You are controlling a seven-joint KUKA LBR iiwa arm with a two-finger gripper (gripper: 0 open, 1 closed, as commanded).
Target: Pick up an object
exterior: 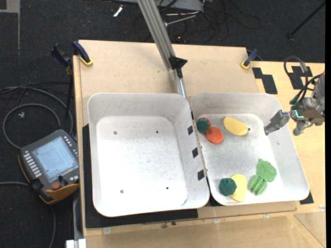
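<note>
On a wooden bench (129, 71), the gripper (289, 120) hangs at the right bin's (279, 190) right edge; its opening cannot be told, nothing visibly held. A yellow toy (236, 126) lies near the far edge; approach seems underway, descent next.

Five small toys lie in the right bin (289, 154): a yellow lemon-shaped piece (236, 126) near the back, w/ an orange-red ball (214, 135) and a dark green lump (203, 124) touching each other just left of it. Near the front edge a dark green ball (226, 186) sits against a pale yellow piece (239, 187), and a bright green leafy toy (262, 176) lies just right of them
</note>
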